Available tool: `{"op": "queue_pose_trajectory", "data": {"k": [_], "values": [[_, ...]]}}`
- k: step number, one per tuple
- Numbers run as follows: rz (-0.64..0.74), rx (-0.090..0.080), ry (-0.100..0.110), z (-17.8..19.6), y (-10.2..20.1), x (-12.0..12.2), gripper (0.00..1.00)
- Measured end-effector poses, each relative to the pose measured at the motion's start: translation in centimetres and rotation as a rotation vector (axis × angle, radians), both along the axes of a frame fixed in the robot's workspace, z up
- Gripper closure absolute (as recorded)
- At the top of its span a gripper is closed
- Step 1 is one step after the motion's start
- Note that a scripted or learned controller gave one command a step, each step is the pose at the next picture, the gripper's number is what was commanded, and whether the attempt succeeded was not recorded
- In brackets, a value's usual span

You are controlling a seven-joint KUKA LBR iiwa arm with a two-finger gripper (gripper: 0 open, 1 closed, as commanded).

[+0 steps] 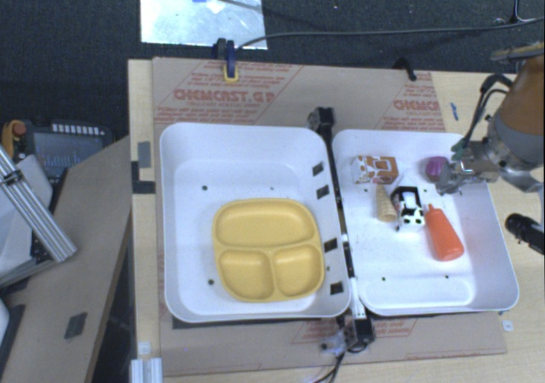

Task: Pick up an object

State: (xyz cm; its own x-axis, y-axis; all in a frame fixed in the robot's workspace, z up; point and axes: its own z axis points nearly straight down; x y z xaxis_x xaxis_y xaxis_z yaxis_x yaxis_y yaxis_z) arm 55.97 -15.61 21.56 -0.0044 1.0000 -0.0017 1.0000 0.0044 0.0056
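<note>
Across the bench, two white bins sit side by side, and the left bin carries a yellow divided tray low in its floor, well apart from anything the arm is near. That bin has plenty of bare floor, but none of it matters for this try.

Trouble, if it comes, will come in the right bin. Its objects are bunched in the upper half: an orange bottle-shaped toy lying tilted, a black-and-white cow-like toy just beside it, a tan cone-like piece touching or nearly touching the cow, a brown-and-white box above those, and a small purple thing close under the gripper. With things packed like this, I would expect a descent on one to nudge its neighbour, or a finger to land on top of a toy instead of alongside it.

The gripper hangs over the bin's upper right, near the far wall, so a push toward that rim could pin the purple thing against the wall rather than capture it. Whether the jaws are apart or together I cannot tell from this angle; nothing is visibly between them.

Open room lies in the lower half of the right bin, bare down to the near rim. The orange toy, with free floor on its lower side, looks to me the easiest candidate.
</note>
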Motion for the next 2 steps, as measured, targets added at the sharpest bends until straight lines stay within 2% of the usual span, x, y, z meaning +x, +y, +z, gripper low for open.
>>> {"op": "queue_pose_trajectory", "data": {"k": [1, 2], "values": [[0.001, -0.001, -0.002, 5.4, 0.0, 0.2, 1.0], [0.004, 0.003, 0.004, 4.1, 5.0, 0.1, 1.0]]}}
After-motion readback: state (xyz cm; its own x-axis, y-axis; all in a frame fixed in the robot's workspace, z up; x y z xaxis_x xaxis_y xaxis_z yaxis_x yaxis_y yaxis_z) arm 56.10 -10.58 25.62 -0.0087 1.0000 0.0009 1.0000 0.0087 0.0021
